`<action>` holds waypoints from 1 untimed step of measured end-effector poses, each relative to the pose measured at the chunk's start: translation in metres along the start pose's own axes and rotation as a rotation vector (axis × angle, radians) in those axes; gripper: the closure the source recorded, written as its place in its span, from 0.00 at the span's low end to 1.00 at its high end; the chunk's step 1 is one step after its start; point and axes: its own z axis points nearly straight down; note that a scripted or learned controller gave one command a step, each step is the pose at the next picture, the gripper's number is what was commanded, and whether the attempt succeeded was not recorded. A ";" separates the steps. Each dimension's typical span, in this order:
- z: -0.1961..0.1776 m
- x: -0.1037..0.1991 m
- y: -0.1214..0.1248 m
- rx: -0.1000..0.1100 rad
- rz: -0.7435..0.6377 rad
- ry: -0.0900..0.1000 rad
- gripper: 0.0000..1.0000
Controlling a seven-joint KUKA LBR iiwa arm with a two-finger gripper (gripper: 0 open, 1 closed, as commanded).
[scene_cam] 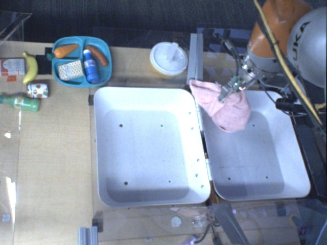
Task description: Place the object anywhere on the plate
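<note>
A pink cloth point(231, 112) hangs bunched over the back left part of the right bin point(265, 172), one corner trailing toward the divider between the bins. My gripper point(226, 93) reaches in from the right and is shut on the cloth's top fold, which rises up to its fingertips. The blue divided plate point(106, 49) sits on the bench at the back left, beyond the left bin point(148, 147). It holds a toy carrot, a sausage, a blue bottle and a cracker.
A white lidded cup point(168, 58) stands behind the bins near the divider. A banana point(30, 68), a small can point(37, 90), a green bottle point(20, 103) and a carton point(11, 68) lie on the bench at far left.
</note>
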 end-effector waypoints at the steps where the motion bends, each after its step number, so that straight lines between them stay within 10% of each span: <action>1: -0.010 0.049 0.011 -0.002 -0.401 -0.001 1.00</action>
